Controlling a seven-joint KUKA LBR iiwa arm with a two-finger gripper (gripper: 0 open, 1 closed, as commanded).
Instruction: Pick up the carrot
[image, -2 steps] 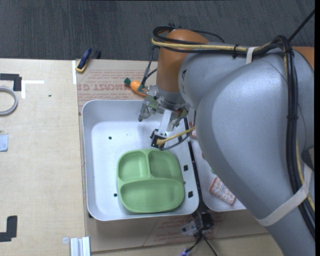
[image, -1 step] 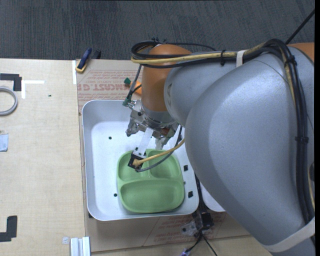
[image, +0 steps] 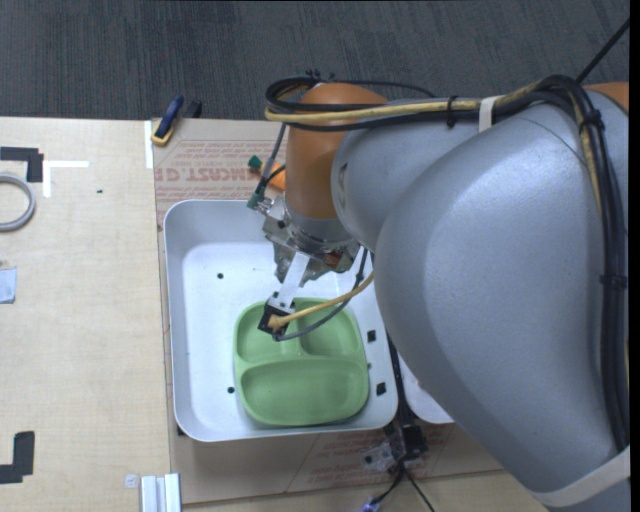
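- Grey arm with orange band (image: 480, 280): enters from right, overhangs right edge of bin.
- Shallow white plastic bin (image: 200, 300): left of arm's bulk.
- Green two-compartment plastic plate (image: 300, 395): flat in bin's near right corner.
- Two-finger gripper (image: 300, 252): over bin centre, just beyond plate's far edge. Opening hidden, cannot tell.
- Small orange carrot-like piece with green tip (image: 270, 180): at bin's far edge, beside wrist. Mostly hidden, identity uncertain.

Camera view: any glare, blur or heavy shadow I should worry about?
Camera view: lighting even and soft, no blown-out glare on the white bin; only a faint shadow on its floor by the gripper; green tray sharp, with a mild sheen; the grey arm looms large near the lens and covers the right side.
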